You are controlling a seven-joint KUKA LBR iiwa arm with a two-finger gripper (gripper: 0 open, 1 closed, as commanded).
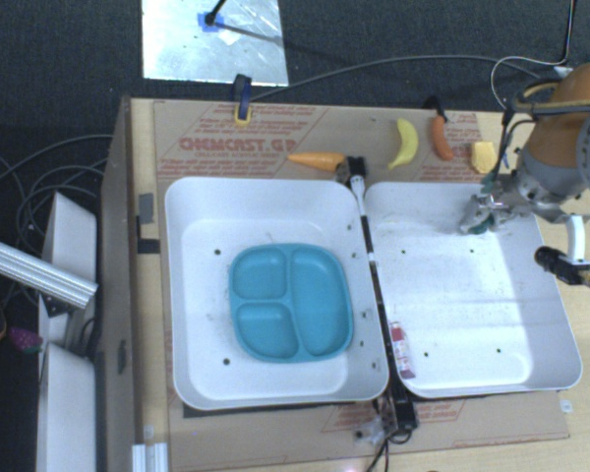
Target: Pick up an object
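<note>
Dark carpet surrounds the brown cardboard-topped bench [275,136], which carries two shallow white bins. At lower centre of the frame, the left white bin [202,214] holds a blue plastic divided plate [290,300]. At the upper right, the tool [477,214] hangs low over the back edge of the right white bin [472,362]; how far it is open cannot be told. Along the bench's top strip lie an orange toy carrot [317,160], a yellow toy banana [405,143], a small orange toy sausage [441,139] and a pale yellow block [483,155]

Arm [570,126] cut off at right edge.
</note>
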